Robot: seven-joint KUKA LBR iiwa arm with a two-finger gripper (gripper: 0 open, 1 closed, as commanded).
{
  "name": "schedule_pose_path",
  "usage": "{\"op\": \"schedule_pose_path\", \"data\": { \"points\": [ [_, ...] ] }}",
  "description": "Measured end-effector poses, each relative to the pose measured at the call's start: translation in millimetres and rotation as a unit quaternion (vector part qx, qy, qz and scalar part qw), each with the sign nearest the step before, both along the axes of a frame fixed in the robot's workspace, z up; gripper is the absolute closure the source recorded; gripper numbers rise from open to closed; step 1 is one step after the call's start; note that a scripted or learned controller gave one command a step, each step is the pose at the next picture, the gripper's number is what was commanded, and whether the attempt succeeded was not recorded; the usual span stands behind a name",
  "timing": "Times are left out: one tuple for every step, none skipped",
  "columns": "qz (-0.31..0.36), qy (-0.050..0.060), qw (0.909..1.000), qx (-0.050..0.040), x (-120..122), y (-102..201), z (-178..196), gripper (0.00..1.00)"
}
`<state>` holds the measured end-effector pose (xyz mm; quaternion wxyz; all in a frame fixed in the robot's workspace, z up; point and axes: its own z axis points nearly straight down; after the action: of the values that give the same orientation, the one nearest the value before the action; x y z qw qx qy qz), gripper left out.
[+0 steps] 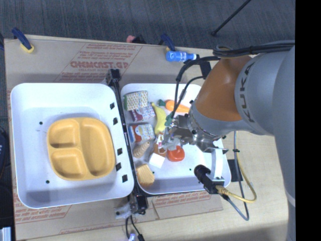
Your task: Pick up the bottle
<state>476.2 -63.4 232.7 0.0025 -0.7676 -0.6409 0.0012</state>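
Note:
My gripper [172, 138] is low in the right bin [180, 184], among a cluster of toy food. Directly under and just in front of it lies a red-orange bottle-like item [176, 155], with a white piece [157, 161] at its left end. The gripper body covers the item's upper part, so I cannot see whether it is held. The grey arm with its orange band [223, 92] covers the right half of this bin.
A yellow banana [159, 119], an orange carrot [176, 105], small boxes [136, 101], a can [143, 133] and bread pieces [145, 175] crowd the right bin's left side. A yellow divided plate [80, 147] lies in the left bin [25, 109]. A blue clamp [176, 56] sits on the far edge.

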Motion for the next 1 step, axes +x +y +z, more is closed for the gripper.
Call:
{"op": "schedule_pose_path", "data": {
  "points": [
    [-0.074, 0.002, 0.9973, -0.0003, -0.8, -24.7, -16.0, 1.00]
  ]
}}
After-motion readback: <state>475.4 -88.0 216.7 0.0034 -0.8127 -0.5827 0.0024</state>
